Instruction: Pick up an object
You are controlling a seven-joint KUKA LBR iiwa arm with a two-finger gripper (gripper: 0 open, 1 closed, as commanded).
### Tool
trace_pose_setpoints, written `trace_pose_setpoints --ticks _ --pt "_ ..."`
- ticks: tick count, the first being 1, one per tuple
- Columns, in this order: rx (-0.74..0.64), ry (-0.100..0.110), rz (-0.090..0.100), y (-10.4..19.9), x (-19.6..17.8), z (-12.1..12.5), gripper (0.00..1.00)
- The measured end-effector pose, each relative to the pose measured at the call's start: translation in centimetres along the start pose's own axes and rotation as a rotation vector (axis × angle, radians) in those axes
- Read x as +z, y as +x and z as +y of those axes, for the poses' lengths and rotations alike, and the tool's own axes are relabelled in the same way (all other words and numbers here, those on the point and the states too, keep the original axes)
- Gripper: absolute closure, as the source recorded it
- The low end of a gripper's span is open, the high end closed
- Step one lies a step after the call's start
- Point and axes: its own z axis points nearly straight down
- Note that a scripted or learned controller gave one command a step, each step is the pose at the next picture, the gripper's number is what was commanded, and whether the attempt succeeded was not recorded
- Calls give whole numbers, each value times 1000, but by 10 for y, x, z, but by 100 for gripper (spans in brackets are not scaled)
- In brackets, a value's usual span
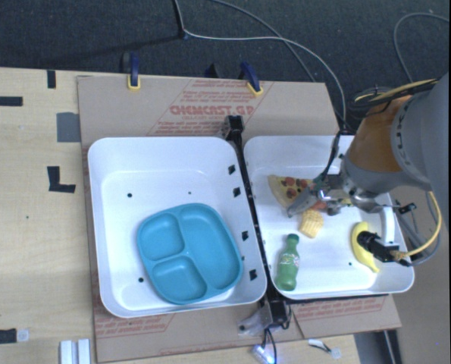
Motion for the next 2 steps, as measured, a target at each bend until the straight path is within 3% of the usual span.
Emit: trace_pose_setpoints --ticks 1,2 --pt "-1 -1 0 31 -1 64 0" --pt "2 -4 0 28 -3 -15 0"
